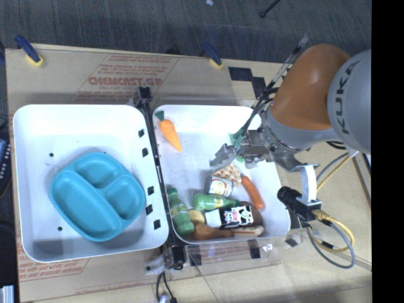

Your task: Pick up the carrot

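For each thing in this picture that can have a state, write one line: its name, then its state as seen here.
carrot: lying loose in the right bin's upper left corner, touched by nothing.
gripper: low over the right bin's middle, apart from the carrot.
blue divided plate: flat in the left bin, nothing on it.
black and white carton: on its side among the toy food.

Hidden and cut-off parts
Arm (328,100) cropped at right edge; gripper (235,153) fingertips too blurred to judge; pile (218,216) at lower centre overlapping.

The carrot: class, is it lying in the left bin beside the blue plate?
No. The carrot lies in the right bin, near its upper left corner.
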### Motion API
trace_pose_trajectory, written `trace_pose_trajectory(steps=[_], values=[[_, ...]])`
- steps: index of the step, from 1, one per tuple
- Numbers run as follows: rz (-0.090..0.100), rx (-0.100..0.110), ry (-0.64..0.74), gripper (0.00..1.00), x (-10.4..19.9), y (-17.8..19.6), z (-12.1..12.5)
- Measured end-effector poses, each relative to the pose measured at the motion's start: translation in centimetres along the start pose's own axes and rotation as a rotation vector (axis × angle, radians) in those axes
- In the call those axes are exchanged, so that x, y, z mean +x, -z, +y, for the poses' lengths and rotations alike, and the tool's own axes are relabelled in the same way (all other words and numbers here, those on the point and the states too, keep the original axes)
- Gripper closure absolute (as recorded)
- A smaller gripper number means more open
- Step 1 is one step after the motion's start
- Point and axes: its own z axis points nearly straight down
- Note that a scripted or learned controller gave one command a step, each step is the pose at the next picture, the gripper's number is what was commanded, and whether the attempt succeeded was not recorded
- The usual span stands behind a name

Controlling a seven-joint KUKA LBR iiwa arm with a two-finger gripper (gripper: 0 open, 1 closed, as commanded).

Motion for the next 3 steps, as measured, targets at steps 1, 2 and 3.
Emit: trace_pose_trajectory(steps=[1, 2, 3], values=[[-0.003, 0.005, -0.033, 0.00, 1.2, -7.1, 7.0], [-0.006, 0.007, -0.080, 0.00, 0.0, -16.9, 12.7], [-0.006, 0.001, -0.071, 1.00, 0.1, -15.5, 13.0]])
